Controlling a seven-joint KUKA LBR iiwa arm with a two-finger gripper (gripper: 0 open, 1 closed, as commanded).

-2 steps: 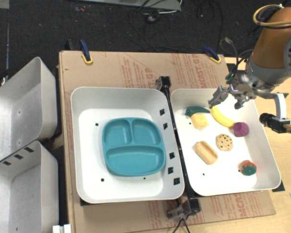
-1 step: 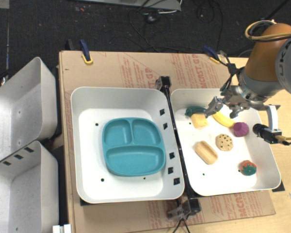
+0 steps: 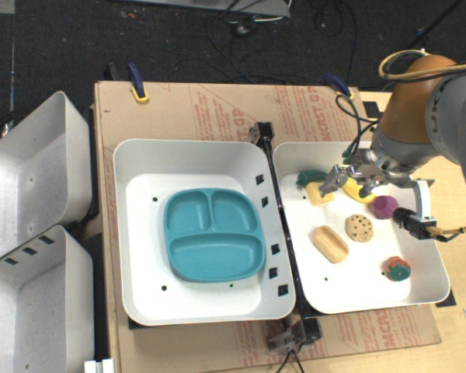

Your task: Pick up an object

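The right bin (image 3: 419, 294) holds several small objects. A yellow piece (image 3: 318, 196) and a dark green piece (image 3: 306, 179) lie at its far left. My gripper (image 3: 339, 181) hangs low right beside them, at the yellow piece's upper right edge, and whether it touches either I cannot tell. Another yellow piece (image 3: 358, 190) peeks out just right of the gripper. A purple lump (image 3: 385, 206), a round speckled cookie (image 3: 359, 228), a tan loaf-shaped block (image 3: 330, 244) and a red and green ball (image 3: 398, 269) lie nearer the front.
The left bin (image 3: 132, 208) carries a teal divided plate (image 3: 214, 235) in its middle. A black divider (image 3: 277, 208) runs between the two bins. Two tilted white bins (image 3: 31, 177) stand off the bench at the left.
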